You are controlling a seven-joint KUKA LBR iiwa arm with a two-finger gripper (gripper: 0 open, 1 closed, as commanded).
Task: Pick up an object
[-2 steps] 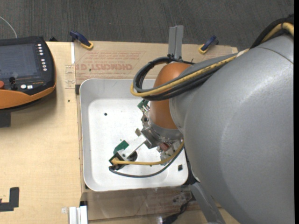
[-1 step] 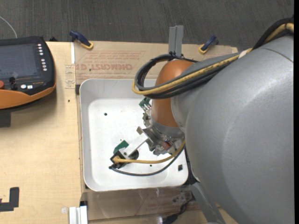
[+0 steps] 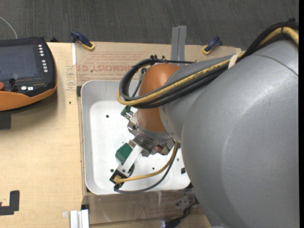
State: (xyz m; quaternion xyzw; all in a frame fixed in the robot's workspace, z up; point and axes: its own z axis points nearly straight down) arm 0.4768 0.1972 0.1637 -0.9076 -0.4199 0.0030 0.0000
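The white bin [image 3: 95,127] lies under my arm, whose grey body covers its right side. My gripper [image 3: 151,145] hangs low over the middle of the bin, below the orange band [image 3: 156,96]. A green block [image 3: 124,151] lies on the bin floor just left of the gripper, touching the pale bracket. A smaller green piece [image 3: 126,111] peeks out at the left edge of the orange band. Nothing shows between the gripper and these pieces that tells of a hold.
A teach pendant [image 3: 23,75] with an orange rim rests on the bench at the far left. Blue-and-orange clamps [image 3: 83,40] [image 3: 211,44] pin the cardboard at the back. A grey post [image 3: 178,42] stands behind the bin. The bin's left half has bare floor.
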